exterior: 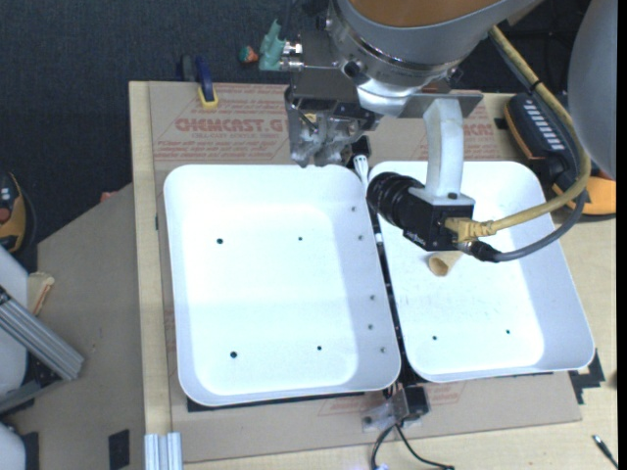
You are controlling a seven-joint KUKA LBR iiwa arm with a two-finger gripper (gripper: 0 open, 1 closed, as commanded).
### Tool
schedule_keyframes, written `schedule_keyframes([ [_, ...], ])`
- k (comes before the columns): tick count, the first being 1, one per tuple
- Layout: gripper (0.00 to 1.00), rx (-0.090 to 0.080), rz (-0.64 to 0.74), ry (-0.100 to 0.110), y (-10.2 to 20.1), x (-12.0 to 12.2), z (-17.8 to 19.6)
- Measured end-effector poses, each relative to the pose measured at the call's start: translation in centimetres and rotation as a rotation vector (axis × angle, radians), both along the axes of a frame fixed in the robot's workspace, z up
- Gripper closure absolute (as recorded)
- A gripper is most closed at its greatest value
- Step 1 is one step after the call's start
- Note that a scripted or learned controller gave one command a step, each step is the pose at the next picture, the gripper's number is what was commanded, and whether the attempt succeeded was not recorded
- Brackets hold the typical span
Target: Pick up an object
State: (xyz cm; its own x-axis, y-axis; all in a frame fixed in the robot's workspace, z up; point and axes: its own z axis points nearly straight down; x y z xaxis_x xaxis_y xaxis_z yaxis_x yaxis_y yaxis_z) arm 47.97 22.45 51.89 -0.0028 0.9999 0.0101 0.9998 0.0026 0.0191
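Camera view: one fixed look down on both bins, arm entering from the right.
Gripper (pixel 323 143): at the far rim of the left bin, near the divide between the bins, sitting over the rim and the board behind it.
Fingers: too cluttered and blurred here, cannot tell their state; nothing visibly held.
Task object: small tan piece (pixel 443 262) in the right bin, partly under the black camera unit (pixel 423 215) hanging off the wrist bracket.
Key relation: tan piece lies right of and nearer than the gripper, across the divide, well apart; my read is the next move needs a shift right and toward the near side.
Long axis: piece too small and half hidden to call.
Left bin (pixel 196 292): white floor with a few dark dots, no objects seen.
Right bin (pixel 549 311): tan piece in its far-centre part; yellow cable (pixel 519 215) crossing above it.
Risk: cable or camera unit could shadow the piece during descent.
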Motion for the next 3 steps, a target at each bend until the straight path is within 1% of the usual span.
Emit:
schedule_keyframes([
  [1,1.00,-0.016,-0.004,0.032,-0.3,-0.2,-12.3],
  [2,1.00,-0.015,-0.003,0.030,0.0,-0.2,-20.6],
  [3,1.00,-0.009,-0.003,0.019,0.0,0.0,-19.0],
])
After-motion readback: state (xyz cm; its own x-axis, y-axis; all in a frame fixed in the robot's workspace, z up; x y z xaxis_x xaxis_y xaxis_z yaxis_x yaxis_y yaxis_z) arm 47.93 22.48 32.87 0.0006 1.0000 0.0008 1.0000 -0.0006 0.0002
